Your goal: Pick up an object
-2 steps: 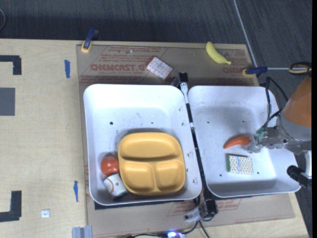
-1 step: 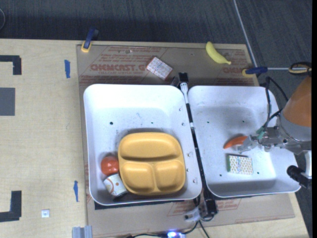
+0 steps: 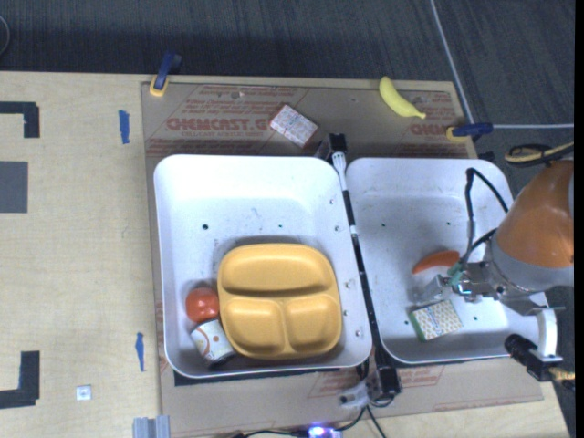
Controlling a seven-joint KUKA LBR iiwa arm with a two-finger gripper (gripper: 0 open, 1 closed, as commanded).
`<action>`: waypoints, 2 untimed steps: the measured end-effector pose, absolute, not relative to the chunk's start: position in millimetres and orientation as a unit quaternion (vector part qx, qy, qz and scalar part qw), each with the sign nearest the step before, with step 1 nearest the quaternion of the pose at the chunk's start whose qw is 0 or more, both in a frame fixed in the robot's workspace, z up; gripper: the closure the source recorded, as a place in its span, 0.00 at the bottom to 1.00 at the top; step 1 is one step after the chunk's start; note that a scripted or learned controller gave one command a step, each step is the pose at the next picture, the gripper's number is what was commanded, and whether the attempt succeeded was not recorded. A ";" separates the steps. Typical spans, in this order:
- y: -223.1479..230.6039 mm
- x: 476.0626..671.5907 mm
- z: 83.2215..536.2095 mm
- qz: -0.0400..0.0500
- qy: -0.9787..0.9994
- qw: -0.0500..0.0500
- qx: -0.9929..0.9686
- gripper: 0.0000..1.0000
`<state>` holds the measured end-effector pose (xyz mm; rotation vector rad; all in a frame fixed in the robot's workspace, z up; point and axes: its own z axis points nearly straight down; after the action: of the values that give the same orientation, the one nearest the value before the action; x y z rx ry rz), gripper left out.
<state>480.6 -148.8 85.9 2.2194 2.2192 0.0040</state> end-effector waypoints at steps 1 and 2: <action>-149.3 481.7 96.0 0.002 0.706 0.003 0.708 1.00; -86.2 499.2 185.0 0.001 0.708 0.001 0.707 1.00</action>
<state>499.2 -86.2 185.0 2.2185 2.2222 0.0025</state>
